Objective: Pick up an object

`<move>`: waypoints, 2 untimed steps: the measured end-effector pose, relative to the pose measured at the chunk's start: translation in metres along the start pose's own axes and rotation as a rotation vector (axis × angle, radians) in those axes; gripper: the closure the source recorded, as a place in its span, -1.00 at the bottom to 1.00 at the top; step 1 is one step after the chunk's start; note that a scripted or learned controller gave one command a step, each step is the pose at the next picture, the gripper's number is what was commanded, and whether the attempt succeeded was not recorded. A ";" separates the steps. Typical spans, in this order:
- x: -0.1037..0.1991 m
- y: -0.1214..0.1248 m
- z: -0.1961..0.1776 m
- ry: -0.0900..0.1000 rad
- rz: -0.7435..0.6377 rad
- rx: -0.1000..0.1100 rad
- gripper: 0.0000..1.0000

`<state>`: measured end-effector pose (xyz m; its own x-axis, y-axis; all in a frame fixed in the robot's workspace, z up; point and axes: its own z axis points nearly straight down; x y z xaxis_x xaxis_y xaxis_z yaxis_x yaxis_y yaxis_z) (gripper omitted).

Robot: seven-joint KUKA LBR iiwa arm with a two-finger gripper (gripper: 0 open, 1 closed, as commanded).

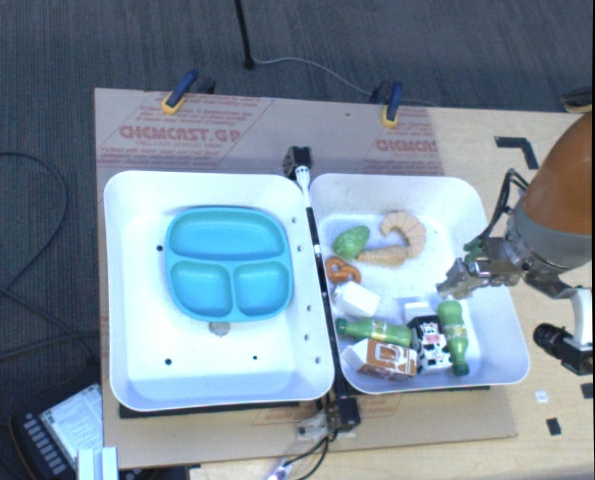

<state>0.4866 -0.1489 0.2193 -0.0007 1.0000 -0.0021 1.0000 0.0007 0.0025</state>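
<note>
Grey carpet is being covered by a cardboard-topped bench (137, 148) on which two white bins are being kept side by side. A blue divided tray (227, 263) is being held in the left bin (127, 348). Toy foods, among them a green bottle (454, 336), are being held in the right bin (447, 193), where the gripper (464, 276) is being hung just above that bottle; how wide it stands cannot be told

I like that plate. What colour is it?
Light blue; the plate shows best in the camera view.
</note>
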 end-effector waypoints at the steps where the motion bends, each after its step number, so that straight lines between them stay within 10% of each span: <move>1: 0.071 0.042 -0.032 0.002 -0.002 0.001 1.00; 2: 0.073 0.066 -0.003 0.001 0.000 0.004 1.00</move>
<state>0.5526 -0.0763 0.2221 -0.0005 1.0000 -0.0014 1.0000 0.0005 -0.0011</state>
